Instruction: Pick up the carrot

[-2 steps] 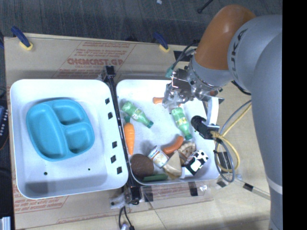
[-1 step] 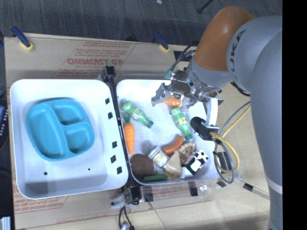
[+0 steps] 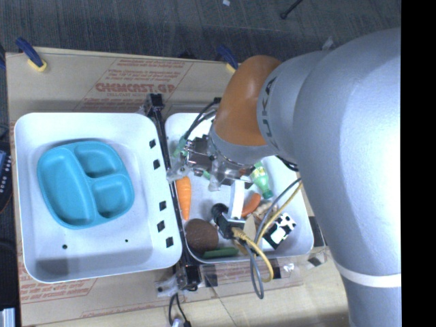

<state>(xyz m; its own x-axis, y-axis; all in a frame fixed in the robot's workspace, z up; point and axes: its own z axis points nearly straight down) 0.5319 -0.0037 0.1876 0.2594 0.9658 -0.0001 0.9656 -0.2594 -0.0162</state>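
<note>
The carrot (image 3: 184,196) is orange and lies lengthwise against the left wall of the right bin (image 3: 303,240). My gripper (image 3: 193,163) hangs low over the upper left part of that bin. It sits right above the carrot's far end, and its metal body hides that end. The grey arm with its orange band (image 3: 246,101) covers most of the bin's far half. Whether the gripper touches the carrot I cannot tell.
In the right bin lie a brown round thing (image 3: 201,234), a dark green stick (image 3: 219,253), a green bottle (image 3: 261,178), a second orange piece (image 3: 251,203) and a black-and-white item (image 3: 283,229). The left bin (image 3: 41,257) holds a blue divided plate (image 3: 85,182). Cables (image 3: 255,251) trail across the near rim.
</note>
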